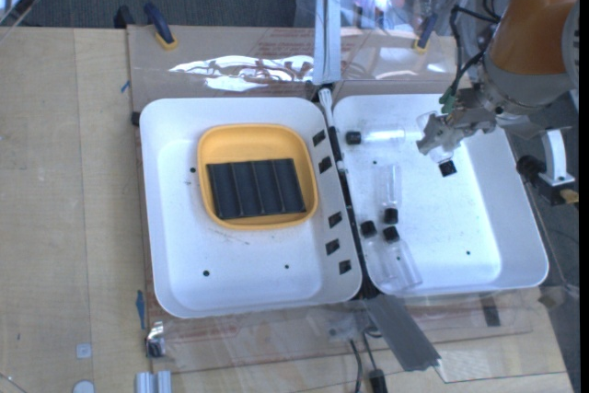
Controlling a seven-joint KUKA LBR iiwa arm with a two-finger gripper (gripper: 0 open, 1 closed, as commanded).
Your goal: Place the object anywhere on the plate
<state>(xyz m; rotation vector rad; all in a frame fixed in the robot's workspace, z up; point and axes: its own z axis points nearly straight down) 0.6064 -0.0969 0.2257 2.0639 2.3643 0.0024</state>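
Bench: I see two white bins side by side, left bin (175,281) and right bin (515,262), divided by a ridge with black clips.
Clear pieces: near the front of the right bin lie clear plastic tubes with black caps (390,225); one more lies further back (377,136). I judge one of these to be the object, though I cannot tell which.
Plate: yellow plate (216,147) sits in the left bin, with a dark ribbed block (256,189) covering most of its middle.
Gripper: gripper (442,147) hangs over the back of the right bin, well apart from the plate. A small black bit shows just below its tip; I cannot tell whether it is held, nor how the tip is set.
Arm: grey with the orange band, reaching in from the right.
Step in hand: picking, by my reading; nothing is over the plate.
How to do it well: I would come straight down on one tube, centred across its width, since clear round pieces roll and slip. Then lift high enough to clear the ridge, and release low over the plate.
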